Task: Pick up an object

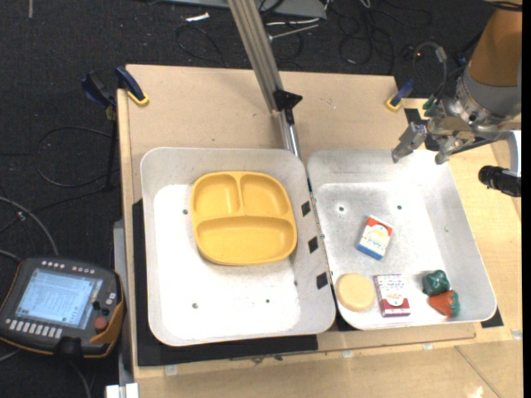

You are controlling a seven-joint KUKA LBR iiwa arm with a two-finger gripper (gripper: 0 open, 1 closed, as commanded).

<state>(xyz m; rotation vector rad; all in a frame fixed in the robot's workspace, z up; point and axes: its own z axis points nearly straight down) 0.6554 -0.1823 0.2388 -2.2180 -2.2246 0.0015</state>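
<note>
The gripper [423, 149] hangs over the far edge of the right bin [398, 191], its two fingers spread apart and nothing between them. Well below it in that bin lie a small blue and white carton [375, 238], a round tan disc [355, 292], a red and white box [392, 295], a dark green piece [435, 283] and a red strawberry-like piece [444, 303]. All of them rest on the bin floor, apart from the gripper.
The left bin [166, 222] holds a yellow divided plate [243, 218]. A metal pole [259, 40] slants down to the gap between the bins. A teach pendant [58, 305] lies on the floor at lower left. Blue-and-yellow clamps [129, 85] grip the bench's far corners.
</note>
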